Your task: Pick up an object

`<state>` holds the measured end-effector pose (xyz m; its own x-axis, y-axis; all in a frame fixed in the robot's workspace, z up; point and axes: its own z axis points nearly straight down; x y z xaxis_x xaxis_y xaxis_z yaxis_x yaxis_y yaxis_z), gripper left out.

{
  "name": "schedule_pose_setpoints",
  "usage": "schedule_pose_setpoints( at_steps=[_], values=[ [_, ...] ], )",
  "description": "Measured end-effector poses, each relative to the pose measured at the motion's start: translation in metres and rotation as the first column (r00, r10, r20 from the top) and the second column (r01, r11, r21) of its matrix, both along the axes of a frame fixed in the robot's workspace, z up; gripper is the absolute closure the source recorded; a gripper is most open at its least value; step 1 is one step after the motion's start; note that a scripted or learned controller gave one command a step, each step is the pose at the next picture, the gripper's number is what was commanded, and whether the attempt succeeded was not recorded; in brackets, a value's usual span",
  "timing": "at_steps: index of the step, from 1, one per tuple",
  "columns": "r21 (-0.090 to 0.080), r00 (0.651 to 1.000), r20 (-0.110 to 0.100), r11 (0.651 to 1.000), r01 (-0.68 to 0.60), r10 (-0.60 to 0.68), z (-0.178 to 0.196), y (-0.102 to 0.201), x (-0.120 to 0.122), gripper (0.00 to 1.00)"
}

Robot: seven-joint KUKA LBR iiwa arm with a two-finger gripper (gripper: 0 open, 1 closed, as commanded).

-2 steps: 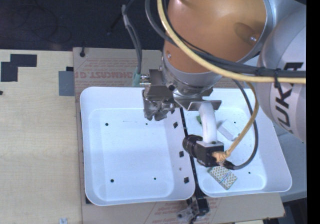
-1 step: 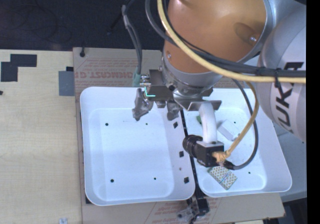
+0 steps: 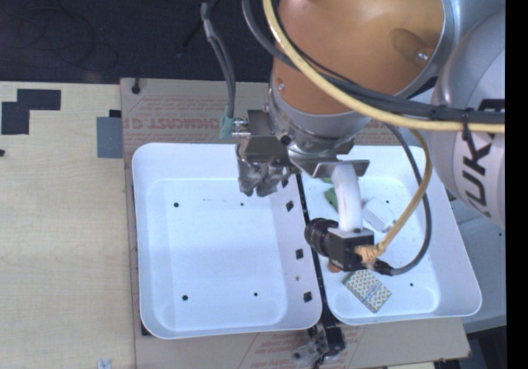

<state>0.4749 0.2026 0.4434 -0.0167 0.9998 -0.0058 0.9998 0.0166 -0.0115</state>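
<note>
Both bins white – left bin, right bin. Arm: orange band, grey casing at right. Yellow cable and black cables loop around it. Small packet in right bin, near side – white-and-green checked pattern. Green scrap farther back. Bench board tan, red lettering.

Bright, even overhead light washes out the white bins; soft shadows fall under the gripper; the background beyond is dark, the picture slightly soft.
</note>
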Motion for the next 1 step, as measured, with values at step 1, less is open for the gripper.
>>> schedule_pose_setpoints(
  at_steps=[1],
  values=[
    [0.000,1.000,-0.001,1.000,0.000,0.000,-0.0004,-0.0003,0.0001,0.00]
  ],
)
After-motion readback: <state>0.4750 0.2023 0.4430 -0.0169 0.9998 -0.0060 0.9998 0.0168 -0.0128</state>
